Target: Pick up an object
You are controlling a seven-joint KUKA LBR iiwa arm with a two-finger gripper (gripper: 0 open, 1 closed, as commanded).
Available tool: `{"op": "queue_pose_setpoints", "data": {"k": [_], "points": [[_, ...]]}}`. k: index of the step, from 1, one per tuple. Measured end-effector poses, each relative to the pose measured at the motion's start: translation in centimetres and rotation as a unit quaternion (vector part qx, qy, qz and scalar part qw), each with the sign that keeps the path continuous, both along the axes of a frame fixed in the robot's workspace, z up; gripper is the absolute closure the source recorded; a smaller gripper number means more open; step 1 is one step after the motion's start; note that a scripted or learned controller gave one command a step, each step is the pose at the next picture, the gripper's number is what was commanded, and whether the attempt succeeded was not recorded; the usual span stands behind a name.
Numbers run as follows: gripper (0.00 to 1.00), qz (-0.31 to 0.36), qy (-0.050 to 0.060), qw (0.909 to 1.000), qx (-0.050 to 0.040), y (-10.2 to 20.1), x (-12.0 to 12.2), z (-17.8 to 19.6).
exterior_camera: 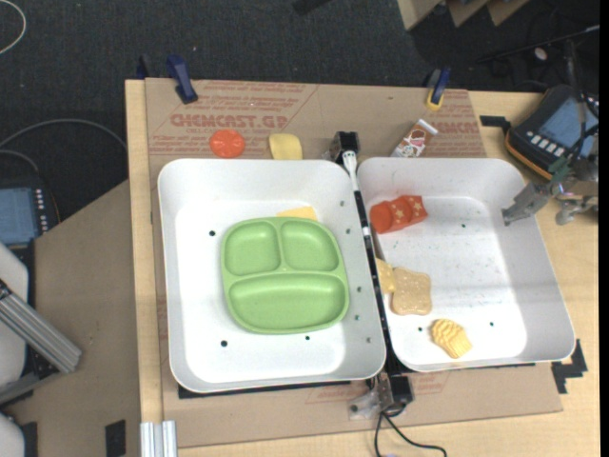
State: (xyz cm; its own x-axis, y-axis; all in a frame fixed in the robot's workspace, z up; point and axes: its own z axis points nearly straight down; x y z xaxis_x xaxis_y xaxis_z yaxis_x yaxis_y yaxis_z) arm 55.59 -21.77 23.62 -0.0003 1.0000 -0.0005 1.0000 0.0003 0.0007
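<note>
Left bin [181,255] carries the green divided plate [284,274] at centre; right bin [533,284] holds a red piece [398,213] at 10 o'clock, a tan toast-like piece [411,291] at 8 and a small yellow piece [450,337] at 6, any of them fair game. Best bet looks like the red piece: tallest, clear of neighbours, approach straight down. The pincer [533,201] sits at the bin's 2 o'clock rim, blurred against clutter; its spread cannot be told.

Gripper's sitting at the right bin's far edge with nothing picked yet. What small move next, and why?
Probably shift the gripper left over the right bin toward the red toy. The gripper sits at the bin's right rim, apart from every object, and the red toy lies roughly level with it across bare floor.
</note>
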Motion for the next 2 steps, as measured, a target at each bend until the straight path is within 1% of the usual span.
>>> {"op": "queue_pose_setpoints", "data": {"k": [1, 2], "points": [[0.00, 0.006, 0.004, 1.0000, 0.0039, 13.3, 0.4, -7.0], [0.00, 0.001, 0.000, 1.0000, 0.0001, 12.6, 8.4, -15.7]]}}
